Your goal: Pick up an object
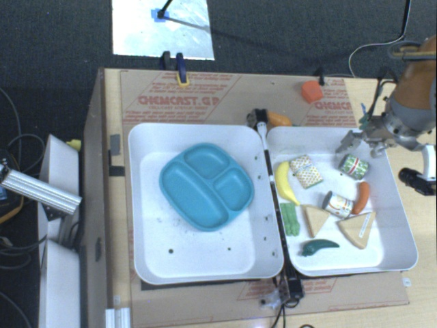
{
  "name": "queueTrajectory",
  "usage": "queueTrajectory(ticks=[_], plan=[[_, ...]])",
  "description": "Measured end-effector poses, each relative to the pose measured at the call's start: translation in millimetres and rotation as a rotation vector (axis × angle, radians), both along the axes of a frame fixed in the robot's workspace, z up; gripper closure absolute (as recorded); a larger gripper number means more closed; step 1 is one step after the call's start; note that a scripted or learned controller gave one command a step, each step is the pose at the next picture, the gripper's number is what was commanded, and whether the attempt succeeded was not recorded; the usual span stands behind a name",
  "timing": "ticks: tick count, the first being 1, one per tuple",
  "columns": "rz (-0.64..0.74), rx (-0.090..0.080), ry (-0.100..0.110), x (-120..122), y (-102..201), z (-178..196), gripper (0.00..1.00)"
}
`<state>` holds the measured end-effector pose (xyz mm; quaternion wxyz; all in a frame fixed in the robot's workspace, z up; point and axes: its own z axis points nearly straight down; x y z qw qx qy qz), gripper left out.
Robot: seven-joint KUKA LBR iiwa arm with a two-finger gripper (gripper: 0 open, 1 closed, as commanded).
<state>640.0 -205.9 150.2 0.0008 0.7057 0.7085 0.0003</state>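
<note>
Over in the right bin (403,241) we've got a crowd of toy food: one yellow banana (285,183) by the bin's left wall, one green bean pod (291,219) just below it, one checkered packet (305,172) near the middle, two small cans — a green one (354,166) toward the far right corner and a white one (338,203) lying at the centre — one orange carrot (361,196) just beside the white can, two tan wedges (315,219) side by side near the front, and one dark green pepper (318,247) at the front edge. The gripper (362,141) hovers at the bin's far right corner, just above the green can, fingers spread, nothing between them. The left bin (147,251) carries a single blue divided plate (206,185), sitting centre. Both bins rest on a brown cardboard sheet (205,98) covering the table, with one orange block (312,91) at its far edge and one orange piece (278,120) tucked between the bins' far corners. Dark carpet (54,33) lies around, with a shiny sheet (162,19) beyond the table's far edge.
</note>
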Motion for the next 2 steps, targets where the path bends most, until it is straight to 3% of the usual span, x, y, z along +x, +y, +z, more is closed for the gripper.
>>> queueTrajectory(ticks=[2], plan=[[0.001,-0.001,-0.001,15,0,-65,0.00]])
